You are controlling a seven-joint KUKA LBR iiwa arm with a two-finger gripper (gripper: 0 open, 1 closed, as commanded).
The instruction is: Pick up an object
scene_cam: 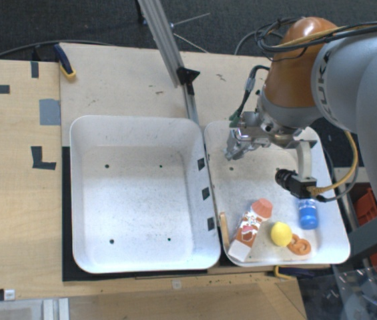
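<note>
grey arm (355,79) w/ orange band (305,62)

A pale wooden desk (128,85) is marked with grey tape patches (49,111). Dark carpet floor (55,9) is seen behind it, crossed by a slanted metal pole (165,39).

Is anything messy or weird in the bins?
Nothing looks spilled or broken. The toys all sit bunched in the right bin's near corner: a tipped orange-and-white bottle, a yellow ball, a blue piece and an orange ring.
</note>
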